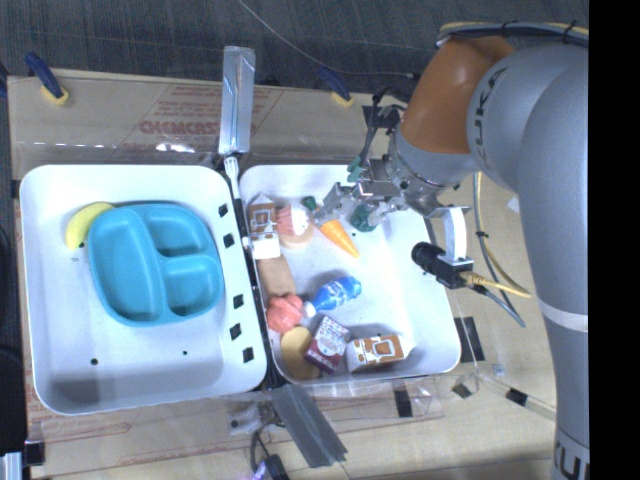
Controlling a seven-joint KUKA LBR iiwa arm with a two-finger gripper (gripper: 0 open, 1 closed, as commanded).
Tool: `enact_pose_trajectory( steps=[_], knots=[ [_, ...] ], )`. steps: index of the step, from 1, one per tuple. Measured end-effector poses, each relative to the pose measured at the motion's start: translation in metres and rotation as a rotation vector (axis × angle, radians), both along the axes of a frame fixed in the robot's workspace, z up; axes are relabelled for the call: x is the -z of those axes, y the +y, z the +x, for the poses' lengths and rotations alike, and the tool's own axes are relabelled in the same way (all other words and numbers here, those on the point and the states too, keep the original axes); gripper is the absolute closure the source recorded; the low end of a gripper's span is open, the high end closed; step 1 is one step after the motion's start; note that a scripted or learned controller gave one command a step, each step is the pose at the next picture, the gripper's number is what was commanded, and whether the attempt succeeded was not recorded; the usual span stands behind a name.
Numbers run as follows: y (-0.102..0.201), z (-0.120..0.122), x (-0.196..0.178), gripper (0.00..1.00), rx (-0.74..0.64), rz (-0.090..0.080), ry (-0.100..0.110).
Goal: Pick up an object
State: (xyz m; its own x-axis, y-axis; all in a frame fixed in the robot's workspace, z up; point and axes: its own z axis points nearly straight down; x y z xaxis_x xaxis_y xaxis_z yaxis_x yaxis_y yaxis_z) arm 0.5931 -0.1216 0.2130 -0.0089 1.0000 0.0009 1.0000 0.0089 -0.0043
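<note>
The orange carrot (338, 236) lies just below the gripper (350, 204) (finger state unclear) in the right bin (430, 298).

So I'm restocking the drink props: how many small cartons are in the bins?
3, all in the right bin: one carton by the divider, two cartons along the near edge. Others may be hidden.

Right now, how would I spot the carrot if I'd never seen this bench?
Look in the right bin, the one crowded with small items. Near its top edge, just below the arm's hand, lies the carrot. It is a small bright orange cone with its tip pointing down and right, unlike the rounded pink and blue pieces and the brown cartons nearby.
</note>
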Motion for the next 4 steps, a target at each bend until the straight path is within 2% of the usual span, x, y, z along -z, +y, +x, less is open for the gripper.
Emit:
enact_pose_trajectory(
  steps=[1, 2, 3, 4],
  knots=[
    [-0.002, 0.035, 0.100, 0.00, -0.187, -0.007, -0.025],
    [-0.003, 0.035, 0.089, 1.00, -0.189, -0.009, -0.024],
    [-0.003, 0.034, 0.090, 0.00, -0.189, -0.008, -0.023],
    [0.001, 0.023, 0.040, 0.00, -0.166, -0.001, -0.007]
  ],
)
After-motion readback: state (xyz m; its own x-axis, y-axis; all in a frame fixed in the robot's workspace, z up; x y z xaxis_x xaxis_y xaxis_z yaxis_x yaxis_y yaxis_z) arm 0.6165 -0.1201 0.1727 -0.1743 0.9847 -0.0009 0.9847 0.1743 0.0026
